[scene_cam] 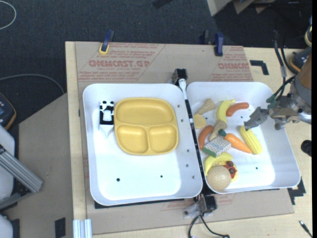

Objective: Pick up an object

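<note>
claw (253,119): hovering over right bin (282,157), apparently holding nothing, open/closed unclear
target: corn (251,139), lying nearest
tip: centering, descending straight, avoiding carrot (237,143)

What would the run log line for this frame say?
hand: above right bin, near corn cob | holding: nothing seen | toy food: piled in right bin | yellow tray: left bin

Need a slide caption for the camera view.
Gripper hovers over toy food in the right bin; yellow divided plate sits in the left bin.
</note>
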You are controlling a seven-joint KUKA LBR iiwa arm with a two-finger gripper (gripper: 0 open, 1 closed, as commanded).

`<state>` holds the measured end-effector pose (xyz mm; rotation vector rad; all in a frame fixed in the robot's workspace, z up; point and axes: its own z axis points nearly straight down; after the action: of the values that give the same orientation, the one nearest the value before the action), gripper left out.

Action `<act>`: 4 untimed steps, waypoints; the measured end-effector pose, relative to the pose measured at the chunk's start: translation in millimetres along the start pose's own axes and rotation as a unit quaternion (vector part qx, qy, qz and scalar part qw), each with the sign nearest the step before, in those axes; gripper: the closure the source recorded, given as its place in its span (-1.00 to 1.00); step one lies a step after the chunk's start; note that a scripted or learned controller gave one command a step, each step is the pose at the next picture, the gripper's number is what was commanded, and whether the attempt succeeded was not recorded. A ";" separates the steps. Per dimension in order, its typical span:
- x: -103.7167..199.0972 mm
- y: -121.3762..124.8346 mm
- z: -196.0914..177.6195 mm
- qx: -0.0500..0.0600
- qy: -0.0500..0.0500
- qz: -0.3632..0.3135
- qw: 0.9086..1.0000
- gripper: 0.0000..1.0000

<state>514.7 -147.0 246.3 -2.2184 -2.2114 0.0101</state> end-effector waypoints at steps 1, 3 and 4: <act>0.2 2.3 -5.5 -0.006 -0.001 -0.002 1.000 -1.00; 4.6 8.9 81.2 -0.003 0.000 -0.002 1.000 -1.00; 7.9 6.6 143.5 -0.003 0.000 -0.001 1.000 -1.00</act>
<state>519.7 -138.8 102.7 -2.2189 -2.2171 0.0024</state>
